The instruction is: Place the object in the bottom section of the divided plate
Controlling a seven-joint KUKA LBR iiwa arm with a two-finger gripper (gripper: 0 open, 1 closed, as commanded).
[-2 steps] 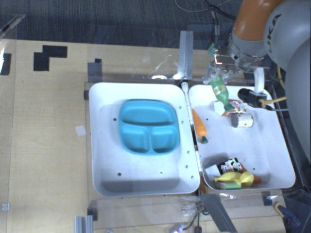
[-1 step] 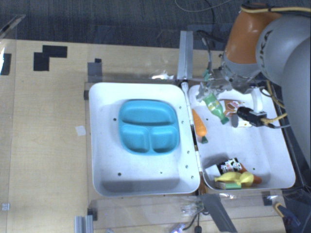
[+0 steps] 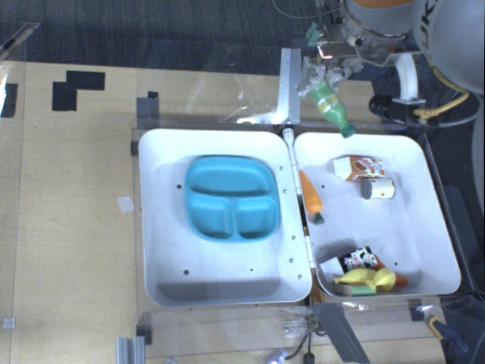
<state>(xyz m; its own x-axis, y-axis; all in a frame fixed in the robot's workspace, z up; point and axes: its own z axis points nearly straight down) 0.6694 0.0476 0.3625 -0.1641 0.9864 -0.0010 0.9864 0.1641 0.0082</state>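
We've got the green bottle (image 3: 331,109) pinched between the fingers of the gripper (image 3: 322,78), hanging above the right bin's (image 3: 432,203) far edge. Pick looks done. Left: carry to the blue divided plate (image 3: 231,197) in the left bin (image 3: 163,226), drop in bottom section.

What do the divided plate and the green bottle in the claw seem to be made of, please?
Divided plate: likely moulded plastic, uniform light blue with a soft sheen and rounded ridges. Green bottle, between the fingers of the claw: probably translucent plastic, pale and glossy, though too small to be sure.
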